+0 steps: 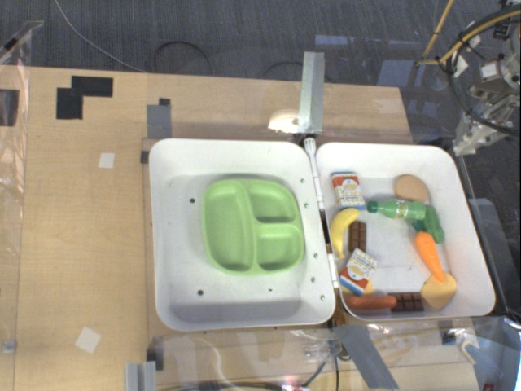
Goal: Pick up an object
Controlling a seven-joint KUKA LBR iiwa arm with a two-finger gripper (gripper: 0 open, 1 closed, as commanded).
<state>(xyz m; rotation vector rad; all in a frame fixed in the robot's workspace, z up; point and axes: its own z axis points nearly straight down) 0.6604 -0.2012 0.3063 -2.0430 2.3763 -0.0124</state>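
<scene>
From the camera above the bench, the gripper (475, 139) shows at the upper right, a pale tip under a tangle of cables and yellow hoses, just outside the far right corner of the right bin (456, 169); whether it is released or clenched I cannot tell, and nothing is seen in its grasp. All the objects lie below and to the left of it, inside that right bin; the nearest is a tan, rounded bread-like piece (412, 188), a little down and left from the tip; just under this lies a green bottle (400, 210) on its side, its cap pointing left; a dark green piece (431, 224) touches the bottle's right end, and below it an orange carrot (428, 253) runs down toward a yellow-tan wedge (440, 291) near the bin's front wall. Farther left from the gripper stands a small carton (348, 190) with red and white print; below it a yellow banana (343, 226) lies beside a brown chocolate bar (358, 235); then comes a second small carton (358, 270), tilted; at the front wall a red sausage (370, 303) touches another brown bar (409, 302). The left bin (171, 218), well apart from the gripper, holds a green divided tray (248, 225) with three compartments.
</scene>
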